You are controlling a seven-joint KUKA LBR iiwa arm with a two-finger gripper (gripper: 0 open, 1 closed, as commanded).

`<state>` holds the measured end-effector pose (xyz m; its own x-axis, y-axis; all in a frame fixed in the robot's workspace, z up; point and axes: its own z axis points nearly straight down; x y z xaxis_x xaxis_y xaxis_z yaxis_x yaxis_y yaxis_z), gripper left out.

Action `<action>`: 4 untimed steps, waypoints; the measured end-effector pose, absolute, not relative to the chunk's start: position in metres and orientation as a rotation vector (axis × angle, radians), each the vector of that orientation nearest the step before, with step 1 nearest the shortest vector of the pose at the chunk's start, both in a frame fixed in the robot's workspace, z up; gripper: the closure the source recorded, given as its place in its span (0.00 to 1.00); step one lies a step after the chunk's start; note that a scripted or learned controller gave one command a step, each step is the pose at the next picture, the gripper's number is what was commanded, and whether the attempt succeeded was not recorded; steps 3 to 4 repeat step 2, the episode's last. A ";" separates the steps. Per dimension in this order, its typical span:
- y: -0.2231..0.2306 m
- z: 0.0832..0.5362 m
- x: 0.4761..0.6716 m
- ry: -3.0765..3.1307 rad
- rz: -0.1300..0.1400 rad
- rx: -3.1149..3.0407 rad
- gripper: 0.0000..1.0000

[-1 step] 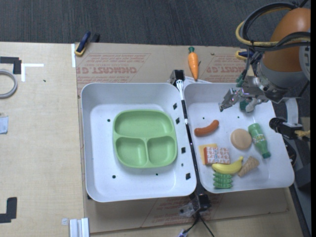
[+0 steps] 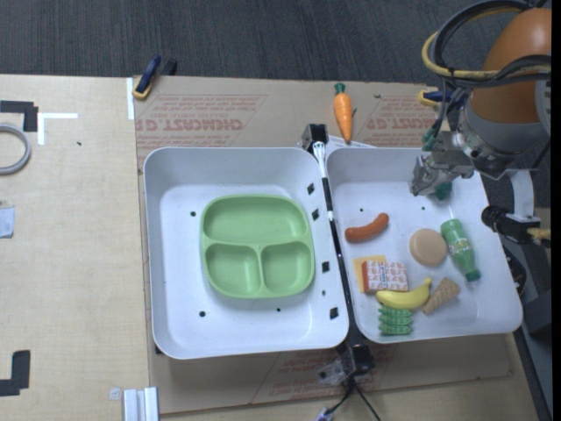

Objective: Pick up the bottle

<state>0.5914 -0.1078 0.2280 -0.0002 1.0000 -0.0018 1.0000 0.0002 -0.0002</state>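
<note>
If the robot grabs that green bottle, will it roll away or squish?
The green bottle lies on its side in the right bin, and its body looks round, so a nudge would probably roll it. It looks like a hard plastic toy, so likely stiff and light rather than squishy. Its shine suggests it might slip in the hand.

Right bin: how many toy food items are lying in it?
7: sausage, bread roll, green bottle, cracker pack, banana, ice-cream cone, green ridged piece. The arm may hide more.
</note>
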 end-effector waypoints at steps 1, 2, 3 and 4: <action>-0.096 0.262 0.526 2.236 -0.002 2.208 1.00; -0.149 0.277 0.477 2.274 -0.002 2.169 1.00; -0.149 0.277 0.477 2.274 -0.002 2.169 1.00; -0.149 0.277 0.477 2.274 -0.002 2.169 1.00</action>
